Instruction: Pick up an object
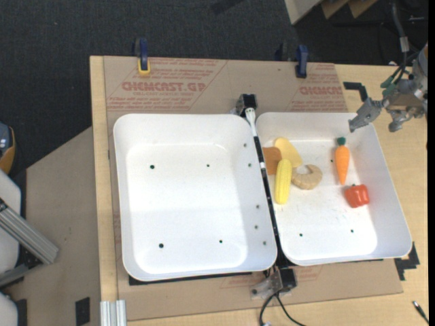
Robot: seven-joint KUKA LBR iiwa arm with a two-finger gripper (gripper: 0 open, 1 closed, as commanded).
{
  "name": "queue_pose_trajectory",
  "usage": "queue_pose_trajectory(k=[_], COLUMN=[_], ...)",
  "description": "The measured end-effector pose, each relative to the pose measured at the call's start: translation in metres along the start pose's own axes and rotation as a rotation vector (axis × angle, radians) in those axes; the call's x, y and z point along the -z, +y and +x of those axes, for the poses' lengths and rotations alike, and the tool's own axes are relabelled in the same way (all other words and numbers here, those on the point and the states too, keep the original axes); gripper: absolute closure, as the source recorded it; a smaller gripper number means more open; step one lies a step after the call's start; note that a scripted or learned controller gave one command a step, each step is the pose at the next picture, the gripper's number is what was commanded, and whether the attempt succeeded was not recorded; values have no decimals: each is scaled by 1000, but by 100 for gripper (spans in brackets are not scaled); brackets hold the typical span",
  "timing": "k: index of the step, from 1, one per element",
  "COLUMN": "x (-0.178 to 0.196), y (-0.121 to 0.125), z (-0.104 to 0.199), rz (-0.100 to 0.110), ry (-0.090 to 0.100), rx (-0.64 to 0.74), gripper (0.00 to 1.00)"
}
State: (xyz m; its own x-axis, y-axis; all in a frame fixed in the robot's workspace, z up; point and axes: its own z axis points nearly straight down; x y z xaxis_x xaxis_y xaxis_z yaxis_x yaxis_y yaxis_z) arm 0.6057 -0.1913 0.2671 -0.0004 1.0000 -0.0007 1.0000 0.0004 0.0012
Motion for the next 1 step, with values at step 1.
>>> queue_pose_trajectory(k=[1], x=[-137], y=[-18], z=[22], rz=[16], ry=[6], rx=[0], gripper=[0])
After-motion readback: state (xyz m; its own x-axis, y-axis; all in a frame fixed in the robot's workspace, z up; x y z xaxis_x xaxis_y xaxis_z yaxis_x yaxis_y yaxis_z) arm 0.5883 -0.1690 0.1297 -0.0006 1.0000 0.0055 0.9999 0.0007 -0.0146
